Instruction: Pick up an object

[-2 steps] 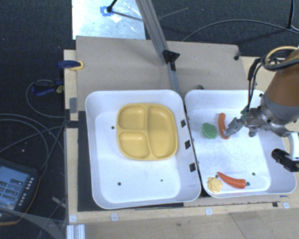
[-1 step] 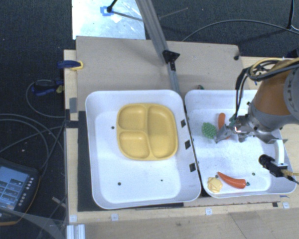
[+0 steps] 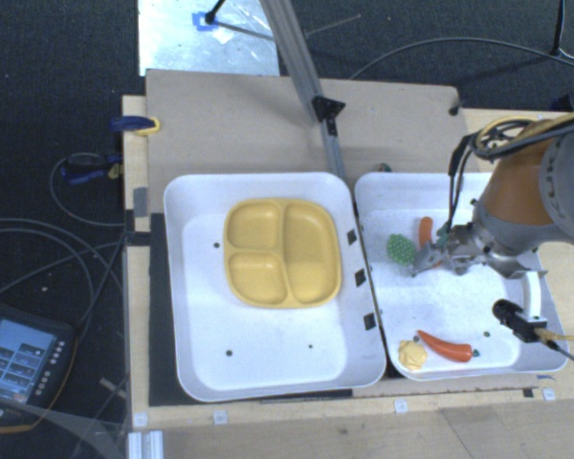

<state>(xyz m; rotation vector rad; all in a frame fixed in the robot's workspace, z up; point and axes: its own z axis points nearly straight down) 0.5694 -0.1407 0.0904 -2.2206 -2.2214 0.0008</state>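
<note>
The right white bin (image 3: 459, 299) holds a bumpy green object (image 3: 400, 249), a small orange sausage-like piece (image 3: 426, 229), a long red-orange piece (image 3: 446, 347) and a pale yellow lump (image 3: 412, 355). My gripper (image 3: 430, 258) hangs over the bin's upper middle, just right of the green object and below the small orange piece. Nothing shows between its fingers. The arm's grey body and orange band hide the bin's right part.
The left white bin (image 3: 268, 361) carries a yellow divided plate (image 3: 282, 253). A grey camera pole (image 3: 306, 65) slants across the bench at the back. Cables lie on the floor to the left and at the back right.
</note>
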